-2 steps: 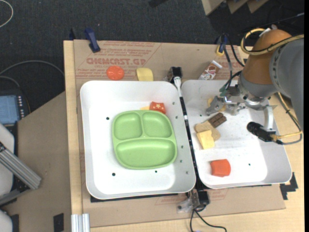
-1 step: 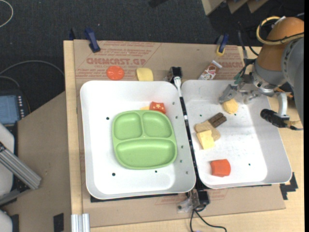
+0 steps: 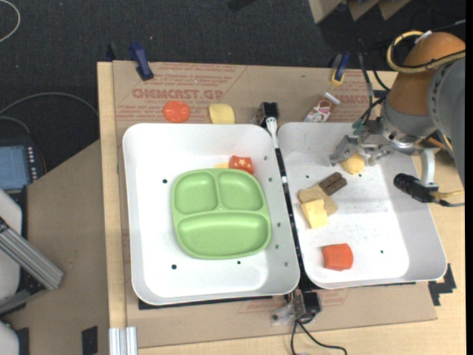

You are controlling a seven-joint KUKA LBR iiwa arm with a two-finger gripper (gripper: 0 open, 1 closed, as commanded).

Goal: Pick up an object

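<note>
We see the gripper [image 3: 356,152] low in the upper part of the right bin [image 3: 414,250], reaching in from the frame's right. A small yellow piece [image 3: 355,164] sits right at its fingertips, touching them or nearly so. Whether the fingers are closed on it or merely set around it we cannot tell; the metal there is a grey tangle from this angle, so we will not call it a hold.

We judge the task barely begun: nothing is lifted, and every piece lies on a bin floor. Left to do is a firm close and a clean lift.

Other candidates lie lower in the same bin: a brown block [image 3: 333,183] resting against a tan slice [image 3: 311,194], a yellow cheese wedge [image 3: 316,214] just below them, and an orange block [image 3: 338,257] near the bottom, well apart from the rest.

In the left bin [image 3: 144,198], a green tray [image 3: 220,214] takes up the middle, and a red piece [image 3: 240,163] peeks over its upper edge, partly hidden. The fingertips' underside is out of sight, and the yellow piece is too small to name.
</note>
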